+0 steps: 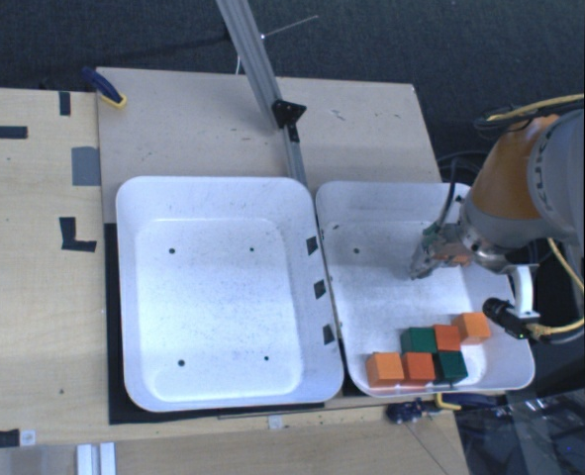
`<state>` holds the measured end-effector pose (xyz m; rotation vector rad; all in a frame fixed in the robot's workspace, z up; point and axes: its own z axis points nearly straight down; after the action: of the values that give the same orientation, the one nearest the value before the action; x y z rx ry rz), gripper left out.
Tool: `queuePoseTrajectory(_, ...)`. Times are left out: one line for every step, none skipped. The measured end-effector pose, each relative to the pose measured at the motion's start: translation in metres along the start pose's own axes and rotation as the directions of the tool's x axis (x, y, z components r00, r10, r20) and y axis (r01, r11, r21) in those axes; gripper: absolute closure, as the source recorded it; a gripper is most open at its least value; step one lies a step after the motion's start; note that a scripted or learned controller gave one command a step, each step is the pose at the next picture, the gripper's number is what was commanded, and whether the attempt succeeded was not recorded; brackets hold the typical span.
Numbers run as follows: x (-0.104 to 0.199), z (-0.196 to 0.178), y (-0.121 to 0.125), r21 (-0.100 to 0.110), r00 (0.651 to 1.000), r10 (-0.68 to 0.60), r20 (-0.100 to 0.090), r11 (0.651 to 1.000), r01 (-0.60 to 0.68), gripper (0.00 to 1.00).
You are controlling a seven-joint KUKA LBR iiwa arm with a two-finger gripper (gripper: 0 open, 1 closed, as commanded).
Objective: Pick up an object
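Two bins (213,191) — four orange blocks (385,368), two green (419,339); pincer (426,262) state unclear.

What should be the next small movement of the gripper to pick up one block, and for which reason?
Probably it should shift toward the near end of the right bin. The gripper hangs over bare bin floor, while the orange and green blocks sit clustered in the near corner, apart from it. Once above the cluster, the orange block at its left edge looks easiest to reach, since one side is free.
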<state>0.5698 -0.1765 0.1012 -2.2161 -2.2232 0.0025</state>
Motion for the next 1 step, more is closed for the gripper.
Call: queuePoseTrajectory(-0.0049, -0.0535, 0.007, -0.001, 1.0, 0.002, 0.001, 1.0, -0.002, 1.0)
